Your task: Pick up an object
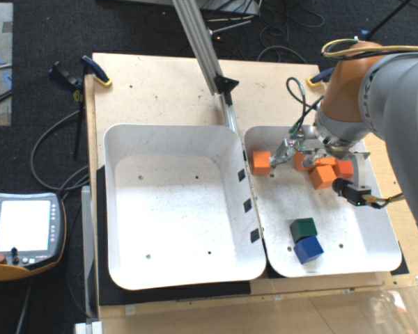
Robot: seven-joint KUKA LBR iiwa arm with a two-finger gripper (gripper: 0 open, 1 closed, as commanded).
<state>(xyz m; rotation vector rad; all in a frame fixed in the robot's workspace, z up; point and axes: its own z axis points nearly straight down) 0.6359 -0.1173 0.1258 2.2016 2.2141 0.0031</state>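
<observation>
Blue cube [308,249] touches green cube [303,227]; fingers [284,152] state unclear beside orange cube [262,162]

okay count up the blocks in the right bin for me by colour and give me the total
Orange blocks: 3
Green block: 1
Blue block: 1
Total: 5, though the gripper may partly hide some orange ones.

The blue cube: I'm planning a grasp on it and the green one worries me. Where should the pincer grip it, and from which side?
Probably from above, gripping the blue cube across its left and right faces. The green cube sits tight against its far side, so a finger there would likely snag. The left and right sides have bare bin floor beside them.
</observation>
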